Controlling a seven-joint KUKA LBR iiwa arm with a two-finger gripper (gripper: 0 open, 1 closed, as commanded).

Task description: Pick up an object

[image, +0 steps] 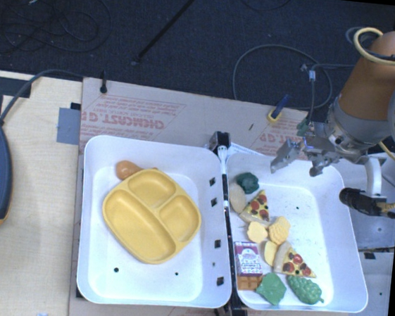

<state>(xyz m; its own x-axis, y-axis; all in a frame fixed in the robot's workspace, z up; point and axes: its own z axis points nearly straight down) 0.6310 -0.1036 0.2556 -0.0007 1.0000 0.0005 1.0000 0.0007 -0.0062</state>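
Claw (298, 160) hanging open and empty over right bin (345, 227) rim, a dark green rounded plastic toy (247, 181) lying at its eight o'clock.

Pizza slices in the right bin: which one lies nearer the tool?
The upper pizza slice, beside the dark green piece, lies nearer the tool. The other slice sits lower, by the bumpy green item.

Even bright overhead light; 2 shallow white plastic bins (103, 178) slightly overexposed, soft short shadows, dark floor underexposed, overall mild blur, low resolution.
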